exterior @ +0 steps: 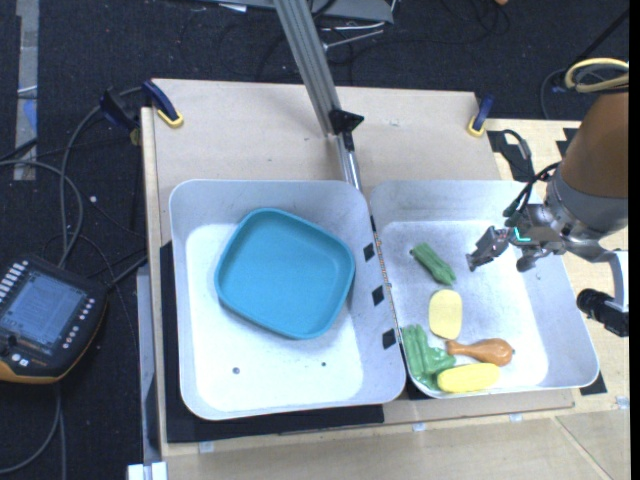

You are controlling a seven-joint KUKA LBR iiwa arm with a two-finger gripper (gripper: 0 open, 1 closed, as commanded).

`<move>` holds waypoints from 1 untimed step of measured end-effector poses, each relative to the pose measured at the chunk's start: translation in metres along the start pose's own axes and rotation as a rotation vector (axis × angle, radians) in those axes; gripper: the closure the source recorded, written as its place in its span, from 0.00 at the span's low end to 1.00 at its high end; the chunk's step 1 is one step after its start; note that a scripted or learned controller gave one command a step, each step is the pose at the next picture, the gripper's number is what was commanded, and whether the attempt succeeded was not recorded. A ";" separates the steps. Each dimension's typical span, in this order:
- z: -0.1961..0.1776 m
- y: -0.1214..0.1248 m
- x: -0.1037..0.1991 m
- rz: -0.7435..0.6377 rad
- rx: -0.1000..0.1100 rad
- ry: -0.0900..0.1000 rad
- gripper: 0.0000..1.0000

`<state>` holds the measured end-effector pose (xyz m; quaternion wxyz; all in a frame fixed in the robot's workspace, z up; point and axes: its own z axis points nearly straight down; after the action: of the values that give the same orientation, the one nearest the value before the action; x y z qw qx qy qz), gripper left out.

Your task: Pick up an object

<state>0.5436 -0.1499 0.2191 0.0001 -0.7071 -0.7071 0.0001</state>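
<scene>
In the right bin (560, 313) lie a small green pickle-like piece (433, 261), a pale yellow oval (446, 314), a brown drumstick (482, 349), a yellow banana-like piece (467, 377) and a green leafy piece (420, 353). My gripper (507, 251) hangs over the bin's upper right part, to the right of the green pickle and apart from it. Its two dark fingers stand spread, with nothing between them.
The left bin (200, 368) holds a blue square plate (285, 272). A slanted metal pole (310, 53) rises behind the bins. A teach pendant (40, 318) lies on the floor at the left. The bins' raised rims meet in the middle.
</scene>
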 end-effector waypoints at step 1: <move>0.000 0.000 0.000 0.000 0.000 0.000 0.00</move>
<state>0.5436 -0.1499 0.2191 0.0002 -0.7071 -0.7071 0.0001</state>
